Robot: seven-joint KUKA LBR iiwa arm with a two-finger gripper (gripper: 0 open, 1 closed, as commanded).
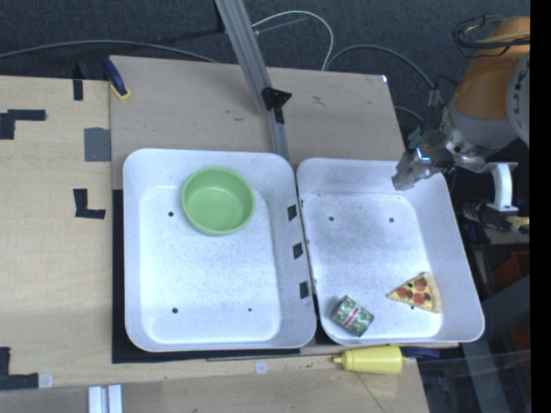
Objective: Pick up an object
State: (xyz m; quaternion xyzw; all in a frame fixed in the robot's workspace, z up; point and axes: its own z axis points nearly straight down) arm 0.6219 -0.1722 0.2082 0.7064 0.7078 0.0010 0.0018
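In the right bin [370, 222] a pizza slice toy [417, 292] lies near the front right corner. A small green and white can [352, 315] lies on its side at the front edge, left of the pizza. A green bowl [218, 200] sits at the back of the left bin [155, 256]. My gripper [406, 177] hovers over the back right corner of the right bin, far from the pizza and can, with nothing visibly held.
A yellow bottle-like object [373, 360] lies on the bench just in front of the right bin. A grey metal pole [250, 50] slants down to the bins' back junction. Cables run behind the bench.
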